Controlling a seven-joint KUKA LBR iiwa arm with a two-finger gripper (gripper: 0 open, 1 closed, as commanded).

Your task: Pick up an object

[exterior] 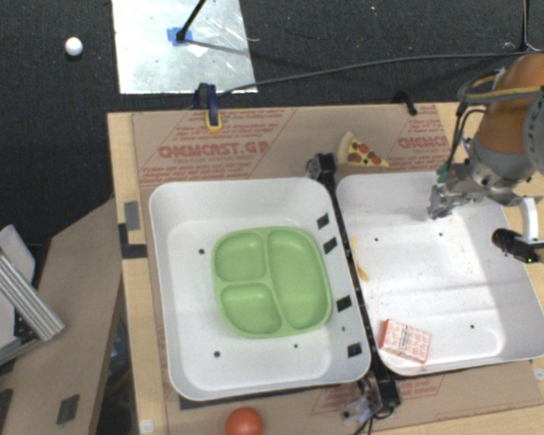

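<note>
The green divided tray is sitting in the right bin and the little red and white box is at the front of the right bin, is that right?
Not quite. The camera view shows the green divided tray in the left bin, not the right bin. The little red and white box does lie at the front of the right bin.

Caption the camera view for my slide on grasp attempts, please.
KUKA gripper poised over the right bin; small red-patterned box near its front, green divided tray in the left bin.

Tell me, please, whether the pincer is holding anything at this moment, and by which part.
Nothing is seen held. The pincer hangs over the far part of the right bin, away from the small red-and-white box near that bin's front rim.
</note>
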